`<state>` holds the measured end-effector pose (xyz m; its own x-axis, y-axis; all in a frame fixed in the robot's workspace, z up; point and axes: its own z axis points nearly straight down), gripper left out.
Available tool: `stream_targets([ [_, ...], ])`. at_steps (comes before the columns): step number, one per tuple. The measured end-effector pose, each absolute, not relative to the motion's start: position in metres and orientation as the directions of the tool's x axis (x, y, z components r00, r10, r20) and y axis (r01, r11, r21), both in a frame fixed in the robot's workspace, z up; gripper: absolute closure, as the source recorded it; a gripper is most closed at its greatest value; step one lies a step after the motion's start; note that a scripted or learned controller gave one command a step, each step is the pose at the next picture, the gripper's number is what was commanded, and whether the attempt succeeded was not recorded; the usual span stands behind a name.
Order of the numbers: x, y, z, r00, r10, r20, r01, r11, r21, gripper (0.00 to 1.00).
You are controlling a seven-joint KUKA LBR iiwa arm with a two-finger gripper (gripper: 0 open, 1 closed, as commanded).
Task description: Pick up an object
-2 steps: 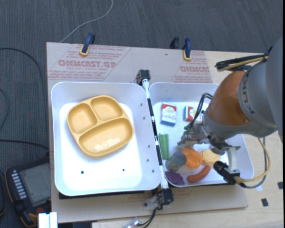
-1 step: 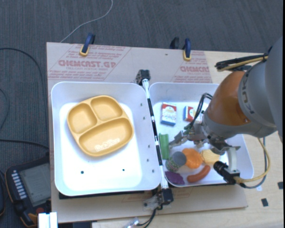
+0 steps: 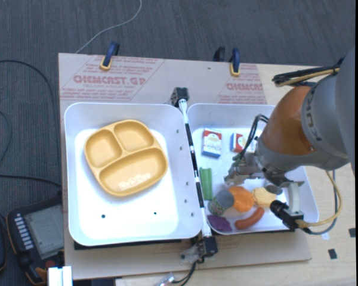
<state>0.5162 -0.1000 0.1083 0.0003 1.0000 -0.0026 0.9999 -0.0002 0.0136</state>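
At the near edge of the right bin [image 3: 310, 186], toy food is heaped: a purple piece [image 3: 219, 223], a sausage [image 3: 250, 218], a grey lump [image 3: 222, 200] and an orange piece [image 3: 243, 199]. At 12 o'clock from this heap, the gripper [image 3: 246, 174] is lowered close over the orange piece, so the approach step is judged to be in hand. Whether it is released or clenched cannot be told. A descent and a firm closing are called for next. Farther, at 11 o'clock, a red-and-white box [image 3: 212, 142] is seen; at 9 o'clock, a yellow plate [image 3: 126, 157] lies in the left bin [image 3: 77, 219].
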Motion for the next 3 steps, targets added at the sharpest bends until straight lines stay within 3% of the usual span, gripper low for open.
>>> stream_targets([
  [1,0.516,-0.1,0.108,0.0,1.0,-0.003,1.0,0.0,0.014,0.0],
  [2,0.527,-0.101,0.087,0.0,1.0,0.001,1.0,0.0,0.0,0.0],
  [3,0.529,-0.101,0.098,0.0,1.0,0.001,1.0,0.0,0.007,1.0],
])
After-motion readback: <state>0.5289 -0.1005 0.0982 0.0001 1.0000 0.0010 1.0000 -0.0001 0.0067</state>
